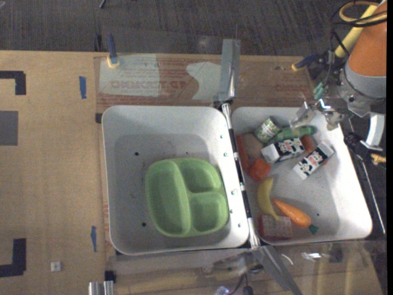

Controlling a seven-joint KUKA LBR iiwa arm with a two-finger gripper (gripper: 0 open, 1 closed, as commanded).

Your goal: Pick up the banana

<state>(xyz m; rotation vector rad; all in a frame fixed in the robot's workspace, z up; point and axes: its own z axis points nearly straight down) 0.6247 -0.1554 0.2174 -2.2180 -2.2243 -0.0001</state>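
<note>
So far you are at the approach step: the grey two-finger claw (309,117) hangs at the far right corner of the right-hand shallow white plastic bin (353,192), under the orange band of the arm (368,45), and nothing is caught in it. Whether it is apart or together you cannot tell from this blurred view, so check before you commit. The curved yellow banana (265,196) lies well apart from the claw, down and to its left in this view, near the bin's inner wall. Just beside the banana on the claw's side lies a tapered orange carrot (292,212), seemingly touching it, and a round red tomato-like piece (259,169) sits near its upper end. Between claw and banana stand two small white milk cartons (298,153). Your next move likely calls for travelling over those cartons, lining up across the banana's narrow width, and descending clear of the carrot.
</note>
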